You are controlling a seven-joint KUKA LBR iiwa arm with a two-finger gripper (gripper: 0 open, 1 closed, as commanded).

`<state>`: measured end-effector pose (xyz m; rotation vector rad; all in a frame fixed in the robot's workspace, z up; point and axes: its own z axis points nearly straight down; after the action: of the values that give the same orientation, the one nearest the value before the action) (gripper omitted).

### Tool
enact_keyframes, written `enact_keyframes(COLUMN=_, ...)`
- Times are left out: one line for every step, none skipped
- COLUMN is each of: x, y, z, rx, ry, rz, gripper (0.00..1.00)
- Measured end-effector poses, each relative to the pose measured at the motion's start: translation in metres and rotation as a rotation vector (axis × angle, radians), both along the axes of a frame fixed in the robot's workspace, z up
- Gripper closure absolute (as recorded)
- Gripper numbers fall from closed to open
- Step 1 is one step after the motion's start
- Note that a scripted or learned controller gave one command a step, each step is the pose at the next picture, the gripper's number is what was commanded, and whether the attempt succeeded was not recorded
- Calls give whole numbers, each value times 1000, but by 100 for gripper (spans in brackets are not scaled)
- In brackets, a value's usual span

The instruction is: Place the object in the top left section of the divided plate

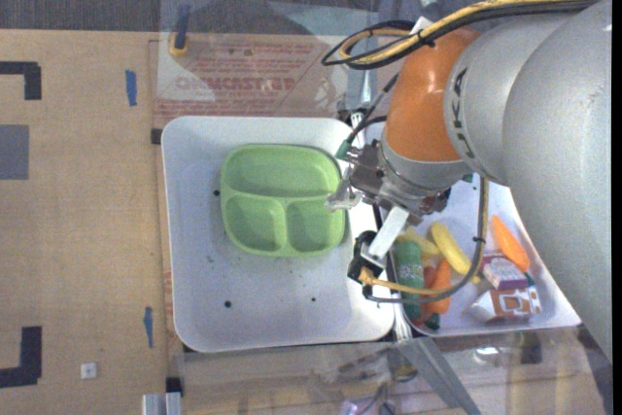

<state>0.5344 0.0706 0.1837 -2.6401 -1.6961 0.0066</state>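
Note:
A light green divided plate (282, 199) lies in the left bin (194, 287), towards its back. It has one wide section along the far side and two smaller ones along the near side. My gripper (344, 197) hangs at the plate's right rim, over the wall between the two bins, under the grey and orange wrist. I see no object in it from this angle. Toy foods lie in the right bin (554, 306): a green item (408, 262), a yellow banana (448, 248), an orange carrot (510, 244) and a small carton (506, 294).
The arm covers most of the right bin and its back half. The left bin has bare white floor in front of the plate and to its left. A clear sheet with red print (233, 83) lies behind the bins.

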Motion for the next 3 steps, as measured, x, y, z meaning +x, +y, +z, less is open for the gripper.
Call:
enact_keyframes(x=0, y=0, z=9, rx=0, ry=1, rz=-1, gripper=100)
enact_keyframes(x=67, y=10, z=1, rx=-1, ry=-8, rz=429, gripper=100)
enact_keyframes(x=68, y=9, z=11, rx=-1, ry=-10, rz=428, gripper=100)
